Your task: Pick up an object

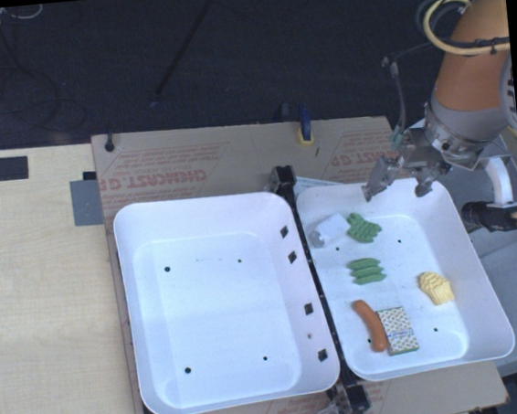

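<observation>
The claw (397, 179) hangs over the far rim of the right bin (490, 315), its two fingers spread open with nothing between them. Every loose object lies in that bin, nearer the camera than the claw. Closest, just below and left of it, sits a dark green knobbly piece (364, 229) with a lumpy, leaf-like outline, and beside that, further left, a pale translucent item (328, 231) whose shape is hard to read. Further down lies a green pod-like piece (367, 271) made of two stacked ridges. Well below the claw, an orange sausage-shaped object (372, 324) touches a small patterned square pad (399, 329). A yellow ribbed chunk (436, 287) rests lower right of the claw. The left bin (142, 232) stands well to the claw's left on the worktop (40, 316).
</observation>
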